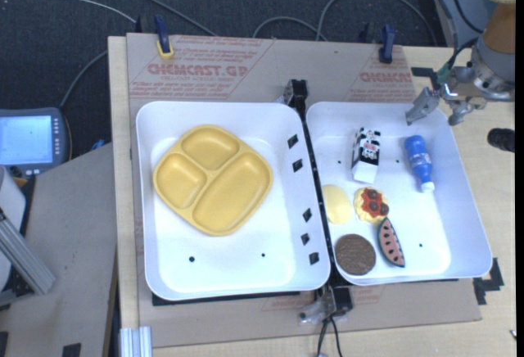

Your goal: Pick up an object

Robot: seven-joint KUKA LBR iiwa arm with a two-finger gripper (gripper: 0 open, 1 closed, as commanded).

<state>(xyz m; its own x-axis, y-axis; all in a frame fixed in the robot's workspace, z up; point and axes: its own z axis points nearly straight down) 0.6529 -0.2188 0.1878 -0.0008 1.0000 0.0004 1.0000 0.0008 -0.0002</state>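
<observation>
The blue bottle (pixel 418 161) is the nearest thing to the tool (pixel 442 104), and so the likeliest pick. It lies on its side in the right bin (pixel 467 220), near that bin's far right corner.

The tool hangs over the far right corner of the right bin, at the end of the grey arm that reaches in from the right. Its two fingers are spread apart and hold nothing. The bottle lies just below and slightly left of the tool in the picture, that is, nearer the camera. Its long axis runs roughly from far to near, tilted a little, with the white cap toward the far end. A grasp would probably close best across its narrow width.

Further left in the same bin stands a small black and white carton (pixel 367 155). Nearer the camera lie a pale yellow round piece (pixel 336 203), a small pizza toy (pixel 371 204), a brown disc (pixel 355 253) and a watermelon slice (pixel 390 241). The left bin (pixel 164 265) holds a yellow divided plate (pixel 213 179).
</observation>
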